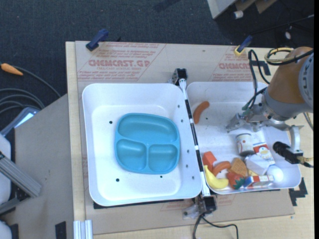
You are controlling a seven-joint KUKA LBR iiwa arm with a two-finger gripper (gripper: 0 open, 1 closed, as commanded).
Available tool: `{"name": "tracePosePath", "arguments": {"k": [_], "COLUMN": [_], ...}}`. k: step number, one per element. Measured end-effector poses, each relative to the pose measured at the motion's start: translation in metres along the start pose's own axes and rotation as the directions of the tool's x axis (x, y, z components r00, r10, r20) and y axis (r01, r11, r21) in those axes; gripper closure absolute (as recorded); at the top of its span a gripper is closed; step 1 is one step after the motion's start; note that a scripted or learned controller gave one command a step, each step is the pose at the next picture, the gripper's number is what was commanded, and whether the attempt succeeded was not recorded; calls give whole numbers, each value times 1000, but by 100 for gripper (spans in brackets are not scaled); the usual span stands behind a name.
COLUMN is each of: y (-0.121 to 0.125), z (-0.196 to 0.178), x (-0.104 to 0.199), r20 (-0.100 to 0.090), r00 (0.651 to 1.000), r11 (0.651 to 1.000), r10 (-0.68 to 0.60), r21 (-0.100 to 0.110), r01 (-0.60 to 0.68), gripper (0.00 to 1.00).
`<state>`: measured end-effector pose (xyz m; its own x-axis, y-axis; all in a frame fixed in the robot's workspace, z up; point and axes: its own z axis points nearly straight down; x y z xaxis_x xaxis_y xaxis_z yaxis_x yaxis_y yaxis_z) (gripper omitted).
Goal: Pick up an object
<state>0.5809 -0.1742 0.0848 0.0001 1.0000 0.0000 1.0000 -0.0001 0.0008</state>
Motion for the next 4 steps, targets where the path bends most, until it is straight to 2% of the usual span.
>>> {"name": "tracePosePath", "arguments": {"k": [1,2,3,4], "y": [-55,-54,-54,-6], "z": [0,-9,-9,0], "x": [10,10,10,-26], "r20": [-1,-1,-1,1], "r00": [1000,1000,1000,1000], "r11": [1000,1000,1000,1000], "r10": [1,1,1,0], "r21": [3,1,2,0], "r01": [-1,-1,-1,0], "gripper": [0,100,0,0]}}
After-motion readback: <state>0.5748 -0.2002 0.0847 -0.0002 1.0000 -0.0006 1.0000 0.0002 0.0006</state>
